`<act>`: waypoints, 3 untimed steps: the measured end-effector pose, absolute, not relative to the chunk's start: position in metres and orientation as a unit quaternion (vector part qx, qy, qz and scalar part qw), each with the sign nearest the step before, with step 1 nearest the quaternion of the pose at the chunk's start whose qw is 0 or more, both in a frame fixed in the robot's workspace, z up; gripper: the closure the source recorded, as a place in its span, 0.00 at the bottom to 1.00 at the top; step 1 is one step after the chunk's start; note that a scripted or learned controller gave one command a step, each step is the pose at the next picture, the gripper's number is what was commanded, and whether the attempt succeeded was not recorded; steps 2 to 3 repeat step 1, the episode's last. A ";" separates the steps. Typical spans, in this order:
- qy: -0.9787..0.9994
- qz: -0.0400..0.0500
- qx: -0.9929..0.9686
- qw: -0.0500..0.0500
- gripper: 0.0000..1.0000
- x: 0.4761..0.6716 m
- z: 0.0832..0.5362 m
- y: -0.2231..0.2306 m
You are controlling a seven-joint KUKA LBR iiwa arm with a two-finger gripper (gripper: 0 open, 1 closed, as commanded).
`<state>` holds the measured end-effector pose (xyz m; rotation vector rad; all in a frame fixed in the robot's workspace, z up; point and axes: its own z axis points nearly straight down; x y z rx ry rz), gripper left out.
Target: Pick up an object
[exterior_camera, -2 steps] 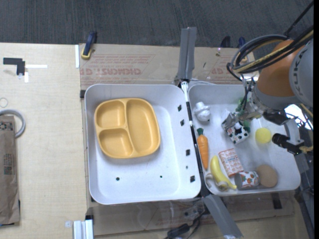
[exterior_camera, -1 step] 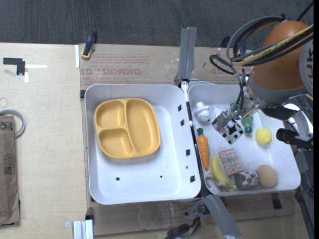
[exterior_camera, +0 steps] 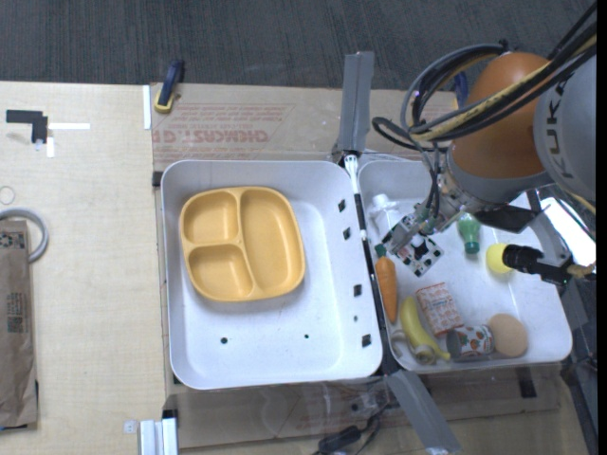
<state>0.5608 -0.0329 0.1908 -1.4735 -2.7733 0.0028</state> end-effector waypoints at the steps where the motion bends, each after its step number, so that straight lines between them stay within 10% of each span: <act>1: -0.739 0.001 -0.674 0.000 1.00 0.555 0.191 -0.075; 3: -0.739 0.001 -0.674 0.000 1.00 0.555 0.191 -0.075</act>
